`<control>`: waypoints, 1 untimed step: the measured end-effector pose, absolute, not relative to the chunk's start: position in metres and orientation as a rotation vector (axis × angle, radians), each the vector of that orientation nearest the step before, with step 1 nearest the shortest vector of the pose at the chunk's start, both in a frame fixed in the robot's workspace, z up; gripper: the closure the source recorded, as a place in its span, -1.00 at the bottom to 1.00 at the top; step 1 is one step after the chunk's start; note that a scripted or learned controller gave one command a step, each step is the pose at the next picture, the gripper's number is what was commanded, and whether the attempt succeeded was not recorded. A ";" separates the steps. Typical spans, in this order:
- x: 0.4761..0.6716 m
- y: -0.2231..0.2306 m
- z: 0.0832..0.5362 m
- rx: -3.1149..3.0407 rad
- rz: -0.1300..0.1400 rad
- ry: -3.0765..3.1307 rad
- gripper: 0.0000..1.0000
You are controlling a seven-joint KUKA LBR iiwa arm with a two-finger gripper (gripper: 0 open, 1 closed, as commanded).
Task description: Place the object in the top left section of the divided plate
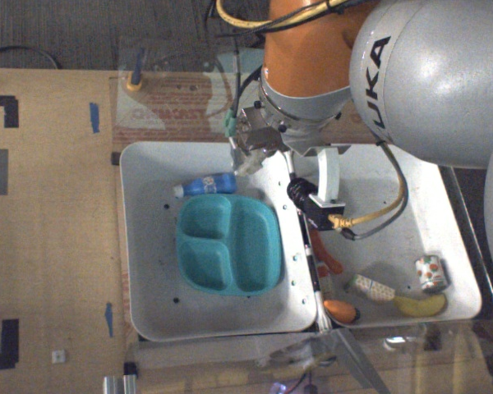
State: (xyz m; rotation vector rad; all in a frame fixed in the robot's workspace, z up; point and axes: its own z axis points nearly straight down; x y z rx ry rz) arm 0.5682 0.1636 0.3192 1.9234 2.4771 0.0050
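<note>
End effector (248,164) grip unclear, one bottle (207,185), one divided plate (228,245), two bins (144,245)

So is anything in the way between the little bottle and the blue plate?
Nothing visible. The bottle lies on the left bin's floor just above the plate, with bare white floor between them. The gripper hangs just right of the bottle.

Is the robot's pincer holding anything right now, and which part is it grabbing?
It cannot be told. The pincer sits above the bin's top edge, close to the blue bottle lying beside the teal divided plate, but nothing shows between its tips.
</note>
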 end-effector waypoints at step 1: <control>0.571 0.187 0.227 1.401 0.001 2.812 1.00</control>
